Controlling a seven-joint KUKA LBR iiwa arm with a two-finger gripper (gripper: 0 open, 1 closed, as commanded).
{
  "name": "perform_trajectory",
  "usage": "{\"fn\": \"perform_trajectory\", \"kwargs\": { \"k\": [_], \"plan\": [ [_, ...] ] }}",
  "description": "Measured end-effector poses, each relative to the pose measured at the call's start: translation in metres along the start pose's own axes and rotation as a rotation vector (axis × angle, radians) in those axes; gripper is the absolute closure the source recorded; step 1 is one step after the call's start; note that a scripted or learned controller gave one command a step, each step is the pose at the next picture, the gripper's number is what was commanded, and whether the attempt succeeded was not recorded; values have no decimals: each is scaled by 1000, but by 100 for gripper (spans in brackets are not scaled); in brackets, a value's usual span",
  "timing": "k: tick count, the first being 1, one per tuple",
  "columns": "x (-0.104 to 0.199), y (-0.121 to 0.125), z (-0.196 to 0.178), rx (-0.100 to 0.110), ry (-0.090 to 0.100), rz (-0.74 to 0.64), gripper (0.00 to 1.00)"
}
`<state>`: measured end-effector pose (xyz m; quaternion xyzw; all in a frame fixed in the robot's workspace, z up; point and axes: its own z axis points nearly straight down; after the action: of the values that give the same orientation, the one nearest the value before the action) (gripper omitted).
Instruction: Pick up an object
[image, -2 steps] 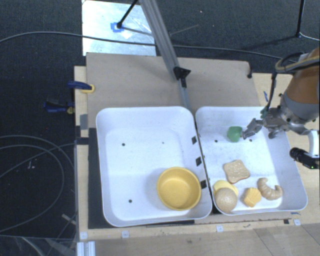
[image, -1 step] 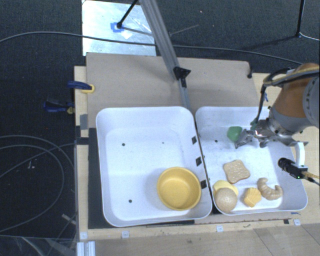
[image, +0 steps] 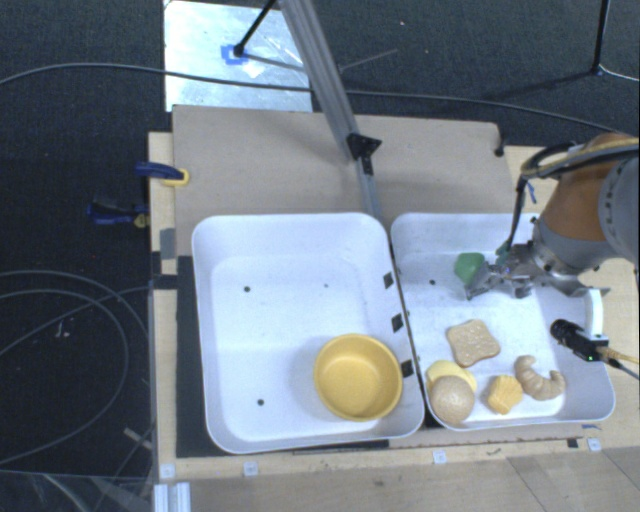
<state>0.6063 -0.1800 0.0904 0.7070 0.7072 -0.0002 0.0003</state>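
Observation:
My gripper (image: 497, 282) hangs low over the far part of the right bin (image: 430, 240), reaching in from the right. A small green object (image: 467, 266) lies right against its left side, touching or nearly so; I see nothing held in the gripper. Nearer the front of the same bin lie a slice of toast (image: 472, 342), a round beige bun-like piece (image: 453, 399) with a yellow piece (image: 444, 373) behind it, a yellow cube (image: 503, 393) and a croissant (image: 540, 380).
A yellow bowl (image: 358, 375) stands upright in the front right part of the left bin (image: 260, 250). A grey pole (image: 335, 95) slants over the bench toward the wall between the bins.

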Motion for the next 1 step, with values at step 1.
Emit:
{"fn": "perform_trajectory", "kwargs": {
  "k": [1],
  "plan": [
    [0,1,-12,-5,-1,0,100]
  ]
}}
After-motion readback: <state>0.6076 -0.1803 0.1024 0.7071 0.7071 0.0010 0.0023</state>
